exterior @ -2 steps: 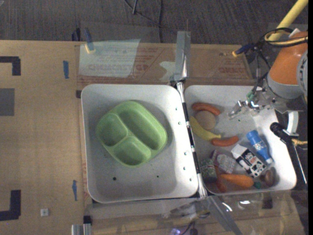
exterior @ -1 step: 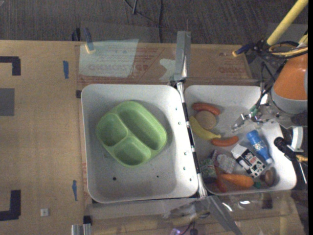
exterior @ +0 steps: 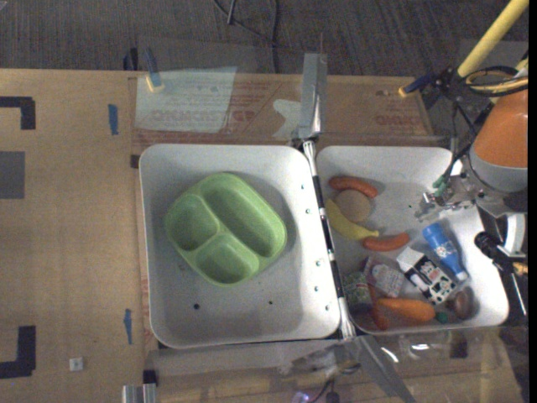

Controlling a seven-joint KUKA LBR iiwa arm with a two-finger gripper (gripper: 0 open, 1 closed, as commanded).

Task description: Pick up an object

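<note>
The right bin (exterior: 394, 162) holds a heap of toy food. Along its left side lie a red sausage (exterior: 352, 185), a tan round piece (exterior: 355, 206), a yellow banana (exterior: 347, 226) and a second red sausage (exterior: 386, 243). A blue bottle (exterior: 443, 253), a black-and-white carton (exterior: 430, 278) and an orange carrot (exterior: 406, 310) lie toward the front right. My gripper (exterior: 440, 196) hangs over the bin's right part, just above and behind the blue bottle, with nothing visibly in it. The orange-banded wrist (exterior: 502, 141) sits over the bin's right rim.
The left bin (exterior: 168, 309) holds a green divided plate (exterior: 225, 227). A metal divider (exterior: 323, 242) runs between the bins. A small clear packet (exterior: 387, 279), a green item (exterior: 357, 292) and a brown item (exterior: 462, 303) crowd the right bin's front. Cables and a yellow rod (exterior: 495, 32) stand at back right.
</note>
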